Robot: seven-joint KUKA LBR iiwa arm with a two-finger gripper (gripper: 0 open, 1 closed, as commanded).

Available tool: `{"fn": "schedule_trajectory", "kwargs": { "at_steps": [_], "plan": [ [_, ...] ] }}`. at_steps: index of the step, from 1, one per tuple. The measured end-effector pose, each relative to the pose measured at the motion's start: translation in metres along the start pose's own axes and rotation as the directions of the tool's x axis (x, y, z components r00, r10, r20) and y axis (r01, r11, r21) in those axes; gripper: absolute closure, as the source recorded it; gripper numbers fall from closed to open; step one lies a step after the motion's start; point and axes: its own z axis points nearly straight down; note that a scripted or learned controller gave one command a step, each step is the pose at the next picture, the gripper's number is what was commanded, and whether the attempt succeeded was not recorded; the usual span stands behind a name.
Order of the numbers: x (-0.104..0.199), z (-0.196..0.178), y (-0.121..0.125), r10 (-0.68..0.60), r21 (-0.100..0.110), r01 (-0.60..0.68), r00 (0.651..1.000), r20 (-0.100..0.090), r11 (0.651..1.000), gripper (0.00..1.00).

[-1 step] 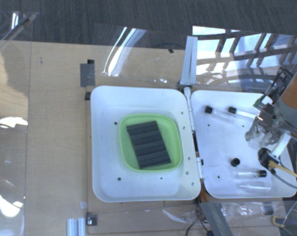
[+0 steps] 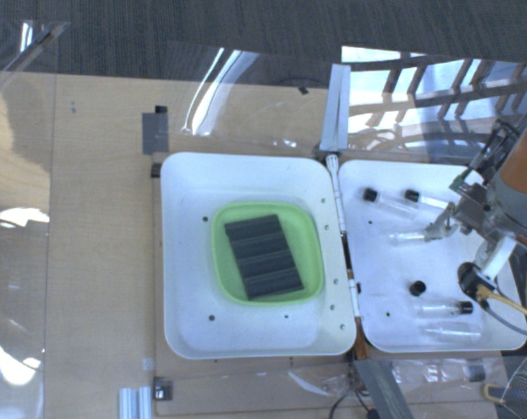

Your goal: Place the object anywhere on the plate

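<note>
Arm enters from the right edge, grey with orange band (image 2: 518,151) visible at upper right, wrist angled down and leftward over the right bin (image 2: 394,330). Gripper (image 2: 440,227) sits low above the bin's middle-right area, fingers pointing left; whether they are spread or closed cannot be told from this angle, and nothing is seen between them.

Near edge of the right bin: two clear tubes (image 2: 447,308) lie close to the front wall, long axes roughly left-right, one with a dark cap at its right end. A loose black cap (image 2: 416,287) lies just behind them.

Farther back: two more clear tubes with black caps (image 2: 387,199) lie near the rear wall, long axes running left-right, tilted slightly down toward the right, caps at their left ends.

Left bin (image 2: 185,321) holds a green plate (image 2: 222,269) at centre. A dark ribbed block (image 2: 262,257) rests on the plate, long axis near-to-far, tilted slightly.
</note>
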Motion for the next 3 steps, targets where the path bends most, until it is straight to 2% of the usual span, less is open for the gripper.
{"fn": "schedule_trajectory", "kwargs": {
  "at_steps": [1,2,3],
  "plan": [
    [-0.047,-0.008,0.005,-0.01,-0.001,0.01,1.0,0.0,1.0,0.0],
    [-0.044,-0.118,0.003,0.081,-0.005,-0.081,0.997,-0.001,0.997,0.0],
    [-0.038,-0.07,-0.001,0.137,0.0,-0.137,0.991,0.0,0.991,0.0]
  ]
}}
